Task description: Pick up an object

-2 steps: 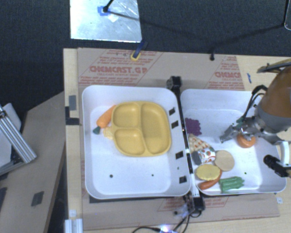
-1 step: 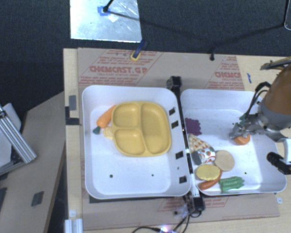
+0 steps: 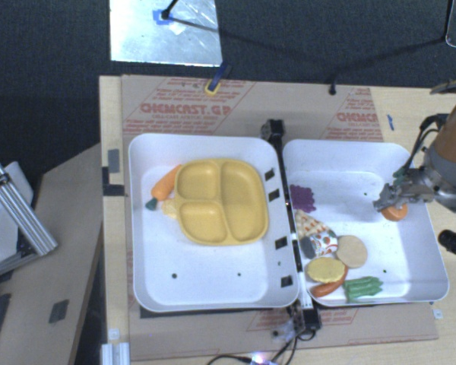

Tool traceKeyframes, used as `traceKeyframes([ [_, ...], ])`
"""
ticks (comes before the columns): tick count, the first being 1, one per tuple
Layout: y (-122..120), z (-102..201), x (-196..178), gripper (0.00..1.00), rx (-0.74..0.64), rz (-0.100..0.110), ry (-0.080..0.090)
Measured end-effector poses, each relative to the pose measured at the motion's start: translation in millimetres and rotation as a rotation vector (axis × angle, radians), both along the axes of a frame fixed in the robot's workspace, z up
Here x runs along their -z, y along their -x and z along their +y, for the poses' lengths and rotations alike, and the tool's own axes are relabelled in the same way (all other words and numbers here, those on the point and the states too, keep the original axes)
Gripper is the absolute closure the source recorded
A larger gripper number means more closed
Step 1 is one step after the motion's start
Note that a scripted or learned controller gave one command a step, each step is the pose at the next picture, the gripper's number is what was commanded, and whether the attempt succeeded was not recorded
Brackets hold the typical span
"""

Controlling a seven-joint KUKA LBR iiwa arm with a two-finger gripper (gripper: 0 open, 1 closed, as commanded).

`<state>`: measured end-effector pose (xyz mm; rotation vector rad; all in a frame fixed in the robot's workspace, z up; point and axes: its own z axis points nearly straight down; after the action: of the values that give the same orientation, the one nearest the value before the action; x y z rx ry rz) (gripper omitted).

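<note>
- While the arm reaches in from the right, the gripper [image 3: 393,201] sits low at the right bin's [image 3: 365,166] right wall, directly over a small orange object [image 3: 396,212].
- How far the fingers are parted, and whether they grip it, cannot be told.
- A yellow divided tray [image 3: 216,201] fills the left bin [image 3: 148,272], a carrot [image 3: 164,184] beside it.

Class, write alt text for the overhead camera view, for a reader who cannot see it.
A grey arm's gripper is down over a small orange item at the right bin's right side. Toy foods cluster in that bin's lower left, and the left bin holds a yellow divided tray beside a toy carrot.
</note>
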<state>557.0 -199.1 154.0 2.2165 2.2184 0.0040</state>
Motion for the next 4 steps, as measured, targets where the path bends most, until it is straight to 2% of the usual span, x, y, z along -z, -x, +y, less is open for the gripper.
traceKeyframes([
  [1, -8, 4, -62, 1.0, -0.004, -0.002, 0.0],
  [2, -9, 4, -71, 1.0, -0.003, 0.002, -0.001],
  [3, -23, 64, -71, 1.0, -0.009, 0.004, -0.004],
  [4, -23, 117, -62, 1.0, -0.009, 0.004, -0.004],
])
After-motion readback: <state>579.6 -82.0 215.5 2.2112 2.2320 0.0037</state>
